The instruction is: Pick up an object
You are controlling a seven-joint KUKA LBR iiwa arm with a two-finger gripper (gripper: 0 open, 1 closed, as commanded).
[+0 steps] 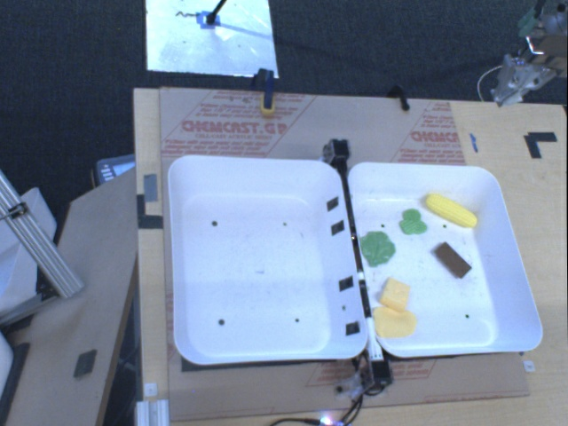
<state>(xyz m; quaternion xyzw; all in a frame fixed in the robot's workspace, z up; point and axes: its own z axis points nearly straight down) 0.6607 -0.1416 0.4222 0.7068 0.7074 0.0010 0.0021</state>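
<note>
The right white bin (519,264) holds several small items. A yellow corn cob (451,209) lies near its far side, with a small green piece (412,223) to its left. A larger green leafy piece (378,248) sits close to the inner wall. A brown block (453,260) rests mid-bin. Near the front left corner, a yellow wedge (396,294) lies just behind a flat yellow piece (394,323). My gripper (515,80) is at the view's top right, beyond the bench's far edge and well away from every item.
The left white bin (257,256) adjoins the right one along a seam with black clips (342,229). A shiny metal plate (211,25) lies beyond the bench. A small yellow and blue object (265,91) stands at the far edge. An aluminium rail (35,238) slants at the left.
</note>
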